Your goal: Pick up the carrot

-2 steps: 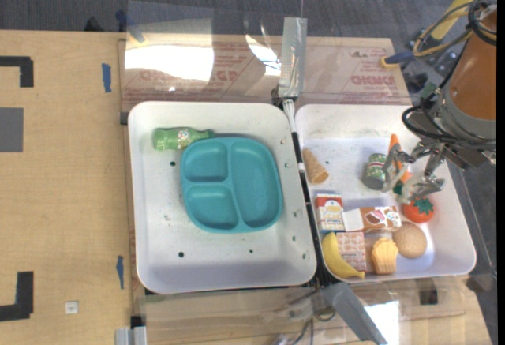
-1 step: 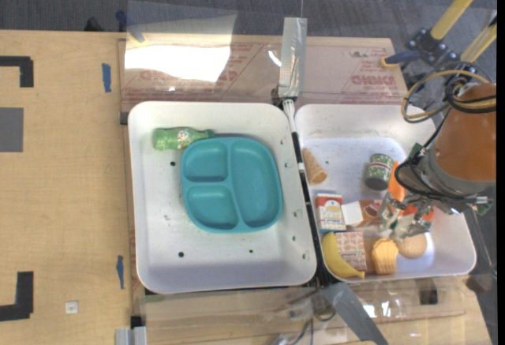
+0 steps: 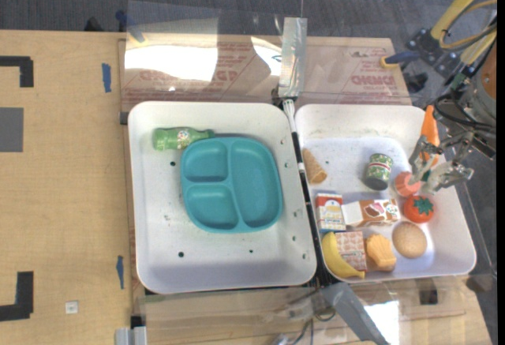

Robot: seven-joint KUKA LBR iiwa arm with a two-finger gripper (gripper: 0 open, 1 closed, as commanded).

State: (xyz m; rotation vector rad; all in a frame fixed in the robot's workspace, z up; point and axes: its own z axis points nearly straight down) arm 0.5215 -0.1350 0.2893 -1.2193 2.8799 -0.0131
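The carrot point(image 3: 429, 127) is orange, slim and tilted nearly upright, at the right wall of the right bin point(image 3: 347, 126). Its lower end meets the metal parts of my gripper point(image 3: 432, 166), which hangs over the bin's right side just below it in the view. Whether the carrot is gripped or only lies behind the gripper is unclear. The arm comes in from the right edge.
Under the gripper lie a tomato point(image 3: 419, 208) and a pink piece point(image 3: 405, 184). The right bin also holds a green can point(image 3: 378, 169), a cone point(image 3: 314, 166), cartons point(image 3: 330, 211), a banana point(image 3: 339, 256) and a bun point(image 3: 409, 240). In the left bin are a teal plate point(image 3: 231, 181) and a green bottle point(image 3: 181, 137).
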